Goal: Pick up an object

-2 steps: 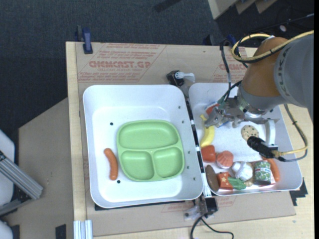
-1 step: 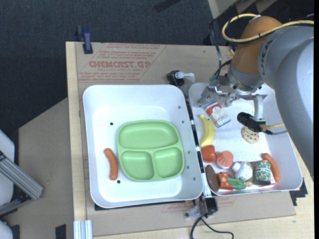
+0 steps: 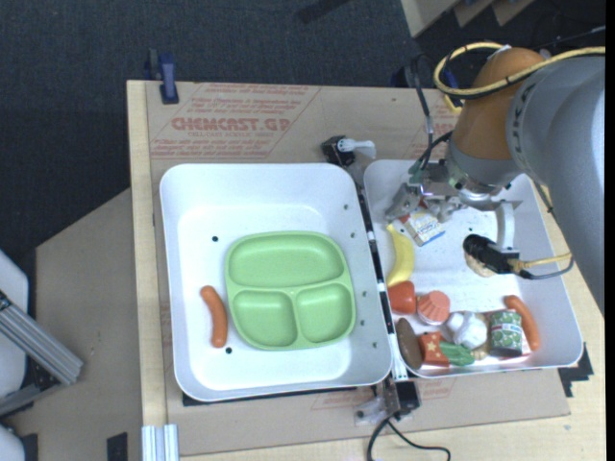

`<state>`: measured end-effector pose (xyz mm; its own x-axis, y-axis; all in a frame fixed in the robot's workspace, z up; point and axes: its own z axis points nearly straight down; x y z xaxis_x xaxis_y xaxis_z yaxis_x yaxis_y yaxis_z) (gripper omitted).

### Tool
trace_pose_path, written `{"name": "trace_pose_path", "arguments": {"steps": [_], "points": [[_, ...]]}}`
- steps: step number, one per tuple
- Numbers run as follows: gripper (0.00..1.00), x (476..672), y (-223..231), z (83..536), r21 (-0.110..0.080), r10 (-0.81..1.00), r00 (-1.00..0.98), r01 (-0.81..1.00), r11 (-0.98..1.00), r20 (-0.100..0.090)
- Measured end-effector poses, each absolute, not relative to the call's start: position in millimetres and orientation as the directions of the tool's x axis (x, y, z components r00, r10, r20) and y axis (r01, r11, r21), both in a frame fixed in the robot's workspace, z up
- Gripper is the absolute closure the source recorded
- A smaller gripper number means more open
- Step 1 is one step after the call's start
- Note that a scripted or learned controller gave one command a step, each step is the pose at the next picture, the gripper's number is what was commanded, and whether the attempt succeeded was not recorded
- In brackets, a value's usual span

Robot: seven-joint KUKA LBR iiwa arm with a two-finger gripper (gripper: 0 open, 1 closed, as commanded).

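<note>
Red print on the brown board under the bins reads "CHEMCAST GP"; smaller lines illegible.

The desk is a pale wooden board, its far part covered by brown protective sheeting printed with red lettering. Two shallow white bins rest side by side on it, touching along their inner edges. The left bin takes up the middle of the board; the right bin reaches toward the desk's right edge. A blue clamp grips the far left corner. A small black-and-white fitting sits just behind the bins' junction, and a black cable leaves the near edge below it.
</note>
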<state>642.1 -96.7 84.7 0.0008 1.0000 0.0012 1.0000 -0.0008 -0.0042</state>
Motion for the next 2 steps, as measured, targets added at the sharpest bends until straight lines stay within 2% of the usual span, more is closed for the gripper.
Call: {"name": "trace_pose_path", "arguments": {"steps": [1,2], "points": [[0.0,578.0,-96,84,-0.006,1.0,0.003,1.0,-0.003,0.002],[0.0,670.7,-112,86,0.01,1.0,-0.003,1.0,0.003,-0.003]]}}
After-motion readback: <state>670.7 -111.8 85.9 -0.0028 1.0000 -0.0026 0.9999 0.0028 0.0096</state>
